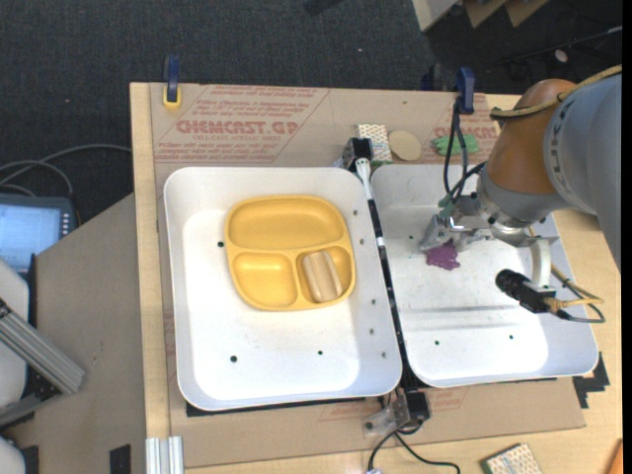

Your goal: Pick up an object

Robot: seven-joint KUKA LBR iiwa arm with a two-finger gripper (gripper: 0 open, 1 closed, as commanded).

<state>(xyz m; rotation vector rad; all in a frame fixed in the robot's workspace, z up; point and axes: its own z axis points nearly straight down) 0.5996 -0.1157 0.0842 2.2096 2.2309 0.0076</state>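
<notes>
Hovering low in the right bin [553,344], the hand [446,233] sits just above a purple object [442,257]. Finger state: cannot tell. Nothing lifted yet; grasp and lift remain.

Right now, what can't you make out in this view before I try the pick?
- Hand: the wrist above covers it, so open or shut is unclear.
- Purple object: too small to identify; contact with the hand unclear.
- Arm: cut off by the right edge.
- Tan item in the yellow tray: blurred, identity unclear.
</notes>
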